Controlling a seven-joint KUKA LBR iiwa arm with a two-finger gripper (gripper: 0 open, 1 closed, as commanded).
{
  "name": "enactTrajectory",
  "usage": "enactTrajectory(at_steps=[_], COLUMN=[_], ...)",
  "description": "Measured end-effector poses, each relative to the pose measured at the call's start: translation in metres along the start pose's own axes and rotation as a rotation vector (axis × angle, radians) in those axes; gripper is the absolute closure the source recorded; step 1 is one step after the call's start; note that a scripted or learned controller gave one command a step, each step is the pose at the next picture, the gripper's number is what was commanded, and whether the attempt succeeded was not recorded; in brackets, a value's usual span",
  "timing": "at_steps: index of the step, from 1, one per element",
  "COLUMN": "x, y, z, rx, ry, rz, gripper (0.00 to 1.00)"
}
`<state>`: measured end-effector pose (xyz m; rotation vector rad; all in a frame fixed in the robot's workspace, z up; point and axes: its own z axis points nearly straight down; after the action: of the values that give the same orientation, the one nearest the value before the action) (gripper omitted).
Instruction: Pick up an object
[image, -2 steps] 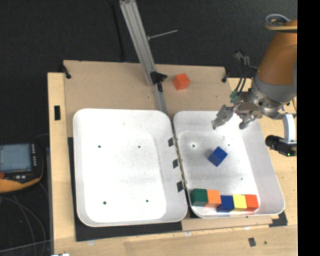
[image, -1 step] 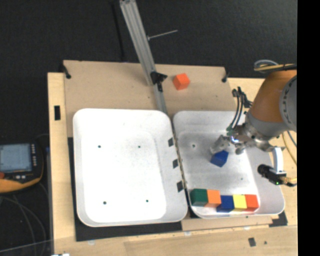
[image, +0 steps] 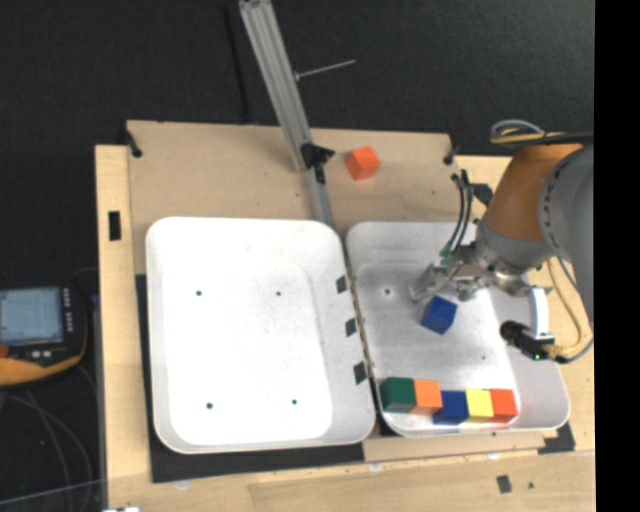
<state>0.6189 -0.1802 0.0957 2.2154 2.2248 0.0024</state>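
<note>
Taking the blue cube (image: 438, 316) in the right bin (image: 400, 250) as landmark: the bin floor left of it and toward the near edge lies open. Just past it hangs the claw (image: 440, 284), blocking the far side. Along the near wall a row of blocks (image: 448, 400) fills that edge. Further left, the left bin (image: 240, 330) offers broad bare floor.

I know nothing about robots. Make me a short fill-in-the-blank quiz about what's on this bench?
1. The row of blocks lies in the ____ bin of the camera view.
2. The block at that row's left end is ____.
3. The lone block on the bench behind the bins is ____.

Missing words: right; green; orange
</note>
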Motion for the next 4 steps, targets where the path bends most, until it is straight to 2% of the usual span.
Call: enactTrajectory(at_steps=[1, 2, 3, 4], x=[-0.031, -0.029, 0.048, 0.134], y=[-0.060, -0.057, -0.047, -0.047], z=[-0.003, -0.013, -0.015, -0.106], rx=[0.001, -0.006, 0.001, -0.007], ry=[-0.003, -0.003, 0.004, 0.003], rz=[0.008, 0.010, -0.005, -0.007], gripper=[0.00, 1.00, 1.00, 1.00])
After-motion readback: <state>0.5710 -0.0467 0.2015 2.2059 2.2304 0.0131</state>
